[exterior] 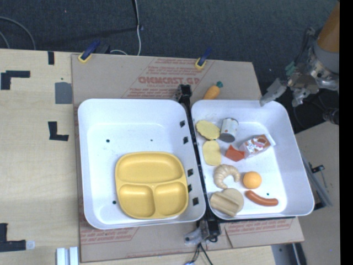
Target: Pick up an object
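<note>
The right bin [292, 148] holds several toy foods: a yellow slice [208, 129], a small tin can [228, 130], a red and white packet [255, 145], a red wedge [234, 154], a pale yellow piece [212, 152], a croissant [226, 174], an orange [252, 179], a sausage [261, 198] and a bread roll [226, 202]. My gripper [284, 97] hangs above the bin's far right corner, apart from every item. It is open, its fingers spread with nothing between them.
The left bin [99, 148] holds a yellow divided plate [151, 184]. An orange carrot-like toy [212, 91] lies on the cardboard behind the bins. Clamps sit at the cardboard's far edge. A black cable runs over the dark floor at the back.
</note>
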{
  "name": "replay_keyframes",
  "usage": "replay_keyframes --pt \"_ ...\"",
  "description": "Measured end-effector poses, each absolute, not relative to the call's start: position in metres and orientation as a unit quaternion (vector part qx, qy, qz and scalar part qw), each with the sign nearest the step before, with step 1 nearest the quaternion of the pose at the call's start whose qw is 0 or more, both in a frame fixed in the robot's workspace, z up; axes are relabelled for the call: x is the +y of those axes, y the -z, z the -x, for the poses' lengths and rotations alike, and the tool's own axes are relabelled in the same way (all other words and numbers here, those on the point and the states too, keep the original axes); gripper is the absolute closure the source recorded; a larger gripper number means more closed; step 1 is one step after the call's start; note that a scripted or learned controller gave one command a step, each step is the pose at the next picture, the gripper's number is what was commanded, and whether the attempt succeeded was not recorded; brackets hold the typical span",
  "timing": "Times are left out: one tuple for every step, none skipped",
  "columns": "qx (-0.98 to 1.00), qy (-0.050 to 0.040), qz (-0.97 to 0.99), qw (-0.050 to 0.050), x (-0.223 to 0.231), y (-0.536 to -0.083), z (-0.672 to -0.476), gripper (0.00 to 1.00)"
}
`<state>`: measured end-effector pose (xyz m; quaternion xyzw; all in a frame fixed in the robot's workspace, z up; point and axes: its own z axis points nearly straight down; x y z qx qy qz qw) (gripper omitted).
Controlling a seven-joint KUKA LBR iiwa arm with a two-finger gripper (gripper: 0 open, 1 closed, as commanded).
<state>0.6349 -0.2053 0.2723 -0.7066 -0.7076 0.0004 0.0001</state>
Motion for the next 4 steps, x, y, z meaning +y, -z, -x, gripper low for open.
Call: replay_keyframes --pt "-0.709 -0.0024 0.705 0.006 -0.134 -0.155 -0.648 0.00" --pt "-0.707 0.0025 0.707 -0.004 -0.111 -0.088 -0.645 0.00" --pt "-0.707 0.0009 0.707 -0.009 -0.100 -0.092 -0.649 0.00" --pt "-0.705 0.0056 0.709 -0.014 -0.100 -0.094 -0.632 0.00"
